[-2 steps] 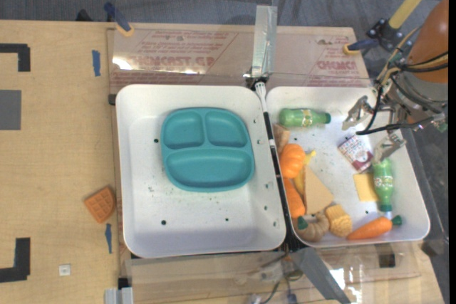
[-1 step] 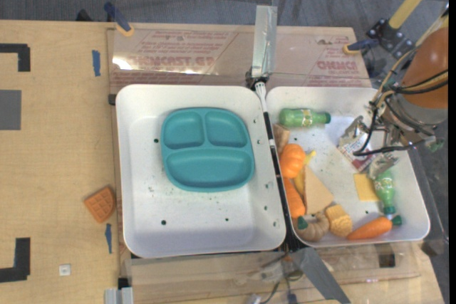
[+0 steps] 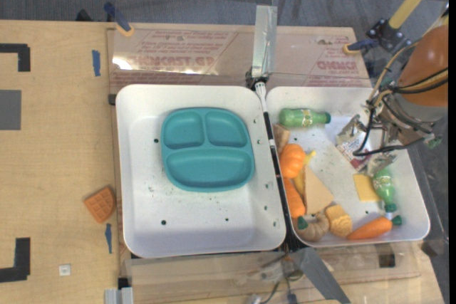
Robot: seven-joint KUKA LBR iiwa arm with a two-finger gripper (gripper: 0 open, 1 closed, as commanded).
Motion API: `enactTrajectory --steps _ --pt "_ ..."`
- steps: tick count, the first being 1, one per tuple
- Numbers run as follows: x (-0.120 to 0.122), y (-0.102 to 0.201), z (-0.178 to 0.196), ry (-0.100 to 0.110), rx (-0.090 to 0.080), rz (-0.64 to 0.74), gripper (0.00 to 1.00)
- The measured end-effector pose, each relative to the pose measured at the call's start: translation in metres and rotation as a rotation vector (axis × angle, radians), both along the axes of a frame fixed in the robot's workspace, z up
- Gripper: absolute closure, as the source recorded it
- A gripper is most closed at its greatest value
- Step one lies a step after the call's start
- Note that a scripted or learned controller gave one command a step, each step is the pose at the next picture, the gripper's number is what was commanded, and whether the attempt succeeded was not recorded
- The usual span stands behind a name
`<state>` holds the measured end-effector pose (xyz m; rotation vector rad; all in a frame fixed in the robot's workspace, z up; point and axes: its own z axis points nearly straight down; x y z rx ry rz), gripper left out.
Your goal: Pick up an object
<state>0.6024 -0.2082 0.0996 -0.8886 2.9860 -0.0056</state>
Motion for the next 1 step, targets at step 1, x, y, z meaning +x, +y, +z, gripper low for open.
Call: enactTrajectory --steps 1 --pt "0.0067 0.0274 0.0003 -0.005 -0.009 -0.089 0.0"
